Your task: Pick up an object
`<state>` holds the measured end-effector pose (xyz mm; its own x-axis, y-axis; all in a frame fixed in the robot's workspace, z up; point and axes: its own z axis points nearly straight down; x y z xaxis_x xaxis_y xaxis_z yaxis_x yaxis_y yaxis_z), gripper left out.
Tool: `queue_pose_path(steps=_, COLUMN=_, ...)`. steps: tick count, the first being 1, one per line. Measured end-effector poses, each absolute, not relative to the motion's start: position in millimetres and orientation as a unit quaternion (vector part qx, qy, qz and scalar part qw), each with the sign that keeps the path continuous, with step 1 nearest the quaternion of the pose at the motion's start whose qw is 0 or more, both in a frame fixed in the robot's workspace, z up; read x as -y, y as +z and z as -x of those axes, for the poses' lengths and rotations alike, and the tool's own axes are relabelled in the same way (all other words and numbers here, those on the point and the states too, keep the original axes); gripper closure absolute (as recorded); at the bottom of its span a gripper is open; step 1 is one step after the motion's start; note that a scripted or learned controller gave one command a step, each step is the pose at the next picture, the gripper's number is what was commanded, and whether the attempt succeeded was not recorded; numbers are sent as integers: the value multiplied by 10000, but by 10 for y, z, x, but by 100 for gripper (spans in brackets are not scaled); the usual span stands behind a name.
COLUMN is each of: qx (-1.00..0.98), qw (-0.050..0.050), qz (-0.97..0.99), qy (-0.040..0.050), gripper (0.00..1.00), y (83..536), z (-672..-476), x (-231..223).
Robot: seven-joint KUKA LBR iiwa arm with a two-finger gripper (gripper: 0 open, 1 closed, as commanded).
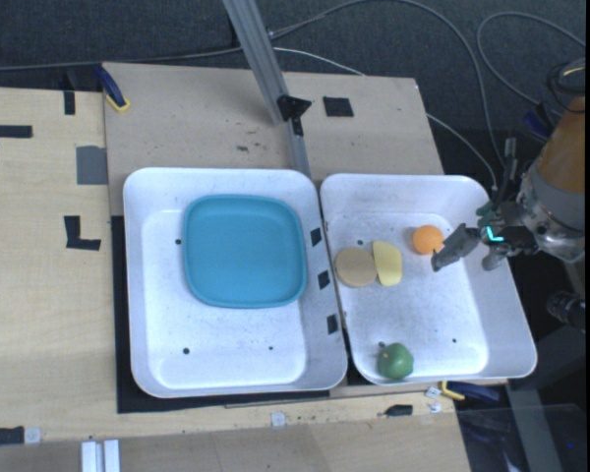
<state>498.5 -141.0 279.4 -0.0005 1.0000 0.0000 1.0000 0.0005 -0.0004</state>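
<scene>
The right bin holds a small orange ball, a yellow piece lying against a tan round piece, and a green round fruit near the front wall. My gripper hangs over the bin's right side, just right of the orange ball. It is open, with nothing between its fingers; the left finger reaches close to the ball.
In the left bin lies a blue square plate. A grey metal post slants down to the bins' back edge. Cables run across the dark floor behind the bench.
</scene>
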Motion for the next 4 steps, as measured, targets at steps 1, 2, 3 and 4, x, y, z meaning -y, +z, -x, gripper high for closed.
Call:
queue_pose_path(steps=1, qx=7073, qw=2, qz=7069, qy=2, gripper=0, y=2794, z=-4984, x=1410)
queue_pose_path(steps=2, qx=7073, qw=24, qz=7069, qy=17, gripper=0, y=2169, z=-5000, x=1393)
queue_pose_path(steps=3, qx=7072, qw=20, qz=7070, qy=14, gripper=0, y=1740, z=-4996, x=1419)
queue_pose_path(steps=4, qx=7073, qw=26, qz=7069, qy=18, gripper=0, y=1117, z=-5012, x=1396)
